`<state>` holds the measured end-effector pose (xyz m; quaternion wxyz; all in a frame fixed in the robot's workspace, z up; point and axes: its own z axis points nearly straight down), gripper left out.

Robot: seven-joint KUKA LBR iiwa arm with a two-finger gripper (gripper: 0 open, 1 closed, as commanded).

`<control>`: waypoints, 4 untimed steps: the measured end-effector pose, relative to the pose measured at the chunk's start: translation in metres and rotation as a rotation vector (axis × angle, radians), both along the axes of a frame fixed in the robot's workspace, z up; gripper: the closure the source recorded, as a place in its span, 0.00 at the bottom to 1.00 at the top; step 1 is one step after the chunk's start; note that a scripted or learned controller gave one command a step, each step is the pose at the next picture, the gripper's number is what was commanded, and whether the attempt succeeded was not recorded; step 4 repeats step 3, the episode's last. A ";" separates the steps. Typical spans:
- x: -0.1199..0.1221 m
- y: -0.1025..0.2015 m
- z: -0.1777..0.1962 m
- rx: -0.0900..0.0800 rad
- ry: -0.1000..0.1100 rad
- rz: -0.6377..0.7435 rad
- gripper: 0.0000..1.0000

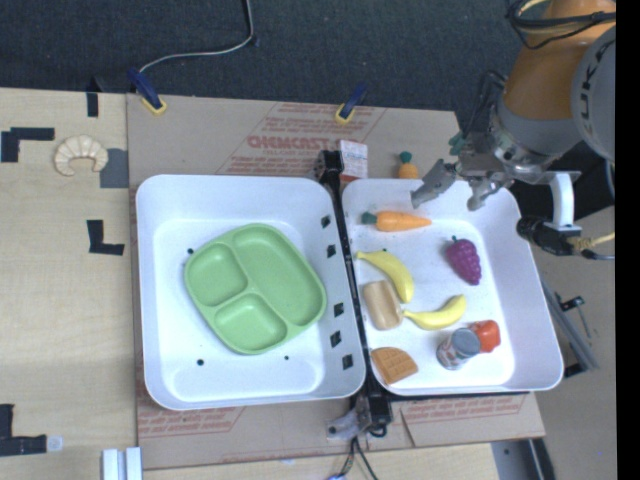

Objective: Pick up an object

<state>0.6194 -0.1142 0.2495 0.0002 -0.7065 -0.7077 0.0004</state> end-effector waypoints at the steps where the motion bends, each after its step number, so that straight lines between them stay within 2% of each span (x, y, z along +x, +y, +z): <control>1: -0.008 0.039 -0.066 0.001 0.002 0.001 0.00; 2: -0.040 0.015 -0.163 0.000 -0.002 -0.001 0.00; 3: -0.039 0.015 -0.154 -0.002 -0.005 -0.001 1.00; 4: -0.039 0.015 -0.154 -0.002 -0.005 -0.001 1.00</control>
